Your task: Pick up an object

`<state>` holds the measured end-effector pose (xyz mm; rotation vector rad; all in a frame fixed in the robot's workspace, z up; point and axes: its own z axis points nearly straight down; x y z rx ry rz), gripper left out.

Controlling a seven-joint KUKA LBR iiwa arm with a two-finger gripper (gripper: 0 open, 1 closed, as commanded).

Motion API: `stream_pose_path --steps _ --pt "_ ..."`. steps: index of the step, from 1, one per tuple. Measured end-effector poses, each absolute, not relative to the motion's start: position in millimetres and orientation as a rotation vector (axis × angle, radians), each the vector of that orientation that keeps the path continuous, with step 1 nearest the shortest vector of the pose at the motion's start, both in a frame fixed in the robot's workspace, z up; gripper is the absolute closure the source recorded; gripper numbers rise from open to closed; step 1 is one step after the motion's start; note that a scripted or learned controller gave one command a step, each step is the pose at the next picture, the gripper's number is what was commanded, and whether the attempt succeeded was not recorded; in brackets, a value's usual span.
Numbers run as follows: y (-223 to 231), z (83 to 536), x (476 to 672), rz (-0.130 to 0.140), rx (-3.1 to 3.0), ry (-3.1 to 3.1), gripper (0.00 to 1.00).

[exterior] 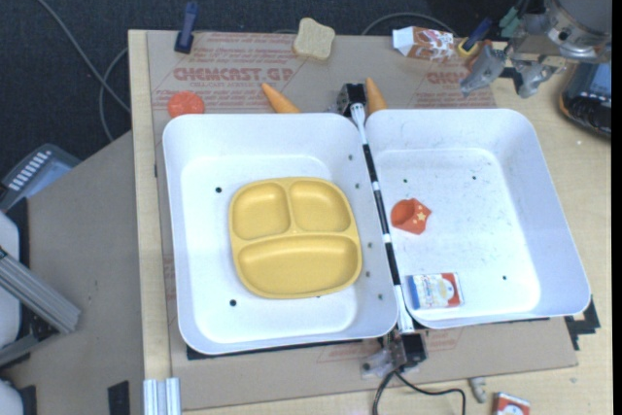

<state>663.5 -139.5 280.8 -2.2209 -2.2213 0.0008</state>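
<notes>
Red block lettering reading "CHEMCAST GP" is printed on the brown board (233, 73) under the bins, well to the left of the gripper (505, 68) in the camera view; the last letters are partly cut off by the rim of the left bin (194, 209). A second run of the same red lettering is seen on the board just below and left of the gripper, but it is too covered to be read. Print is carried by a small carton (432, 291) in the right bin (525, 209), far below the gripper, and by a white packet (423, 42) just left of the gripper; neither is legible.
</notes>
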Motion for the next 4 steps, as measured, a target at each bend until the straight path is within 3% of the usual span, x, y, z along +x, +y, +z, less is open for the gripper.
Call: stream_pose_path --steps 1,2,3,4 --pt "-207.6 166.1 637.8 0.003 -2.222 -2.219 0.0" --pt "-122.6 136.5 607.6 0.0 -2.218 -2.221 0.0" --pt "-100.5 84.1 577.5 0.001 -2.22 -2.22 0.0" --pt "-115.6 84.5 557.9 0.001 -2.221 -2.219 0.0"
